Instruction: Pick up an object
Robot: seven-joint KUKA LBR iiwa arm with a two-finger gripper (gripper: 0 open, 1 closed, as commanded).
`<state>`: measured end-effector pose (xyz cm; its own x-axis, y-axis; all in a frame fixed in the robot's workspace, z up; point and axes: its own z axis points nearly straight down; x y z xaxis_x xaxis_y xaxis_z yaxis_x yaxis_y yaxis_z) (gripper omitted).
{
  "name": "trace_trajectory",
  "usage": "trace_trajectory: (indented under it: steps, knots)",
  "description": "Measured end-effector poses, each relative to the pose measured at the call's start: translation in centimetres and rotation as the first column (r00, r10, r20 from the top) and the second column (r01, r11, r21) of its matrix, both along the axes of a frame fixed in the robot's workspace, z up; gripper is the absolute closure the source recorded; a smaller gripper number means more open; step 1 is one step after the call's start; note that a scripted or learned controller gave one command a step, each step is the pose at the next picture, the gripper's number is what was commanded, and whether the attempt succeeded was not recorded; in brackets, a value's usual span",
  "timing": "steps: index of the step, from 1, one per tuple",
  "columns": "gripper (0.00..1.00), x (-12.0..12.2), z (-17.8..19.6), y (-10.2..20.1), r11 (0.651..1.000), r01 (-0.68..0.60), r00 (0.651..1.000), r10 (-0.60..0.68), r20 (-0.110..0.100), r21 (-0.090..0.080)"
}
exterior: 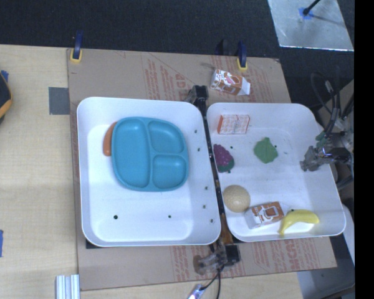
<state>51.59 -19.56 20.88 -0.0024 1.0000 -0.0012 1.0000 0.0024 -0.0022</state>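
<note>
Here our gripper (313, 159) sits low at the right bin's (299, 114) outer edge, and we cannot tell its state; nothing shows in it. Nearest, inward from it, lies the green lump (265, 150); farther in are the purple grapes (223, 157) and the carton (233, 124). Toward the near rim lie the banana (299, 221), box (265, 213) and ball (236, 198). We judge this the approach step: next we must centre over one piece, likely the lump, and descend.

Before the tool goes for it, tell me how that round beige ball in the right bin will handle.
The beige ball looks smooth and round, so it would probably roll if nudged. It lies beside the small carton, which may stop it that way.
</note>
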Motion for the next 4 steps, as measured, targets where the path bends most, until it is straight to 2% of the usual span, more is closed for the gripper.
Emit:
trace_trajectory:
  steps: [1,2,3,4]
  knots:
    - [1.00,-0.2,-3.9,9.1,1.000,-0.005,1.000,0.005,-0.003,0.002]
    - [1.00,1.5,-3.0,-0.3,1.000,0.000,1.000,0.000,0.000,0.000]
    - [1.00,1.2,-2.7,4.4,1.000,-0.004,1.000,0.004,-0.002,0.002]
    - [1.00,-0.5,-1.7,13.1,1.000,-0.005,1.000,0.005,-0.003,0.002]
